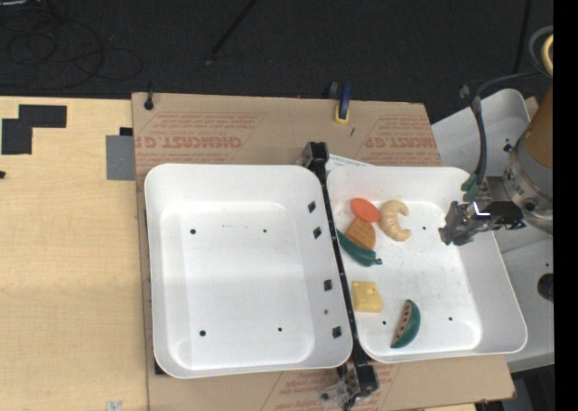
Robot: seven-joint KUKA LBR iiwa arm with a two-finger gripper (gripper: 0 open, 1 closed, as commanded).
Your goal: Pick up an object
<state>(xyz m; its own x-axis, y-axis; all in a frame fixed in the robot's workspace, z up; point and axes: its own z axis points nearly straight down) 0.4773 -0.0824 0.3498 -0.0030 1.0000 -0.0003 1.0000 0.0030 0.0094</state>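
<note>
The right bin (488, 332) holds several toy foods. An orange-red oval piece (365, 209) lies beside a cream croissant-shaped piece (396, 219). Below them sits a tan waffle-like piece on a dark green pepper (359, 248). A yellow cheese block (366, 295) lies lower down, and a green pod with red dots (405, 324) rests near the front wall. My gripper (454, 226) hangs over the right side of this bin, right of the croissant, with nothing visibly between its fingers.
The left bin (172, 188) sits beside the right one, joined by a black clamp strip (330, 256). Both rest on a cardboard sheet (226, 129). A blue and yellow clamp (342, 102) stands at the back edge. Cables run on the dark floor behind.
</note>
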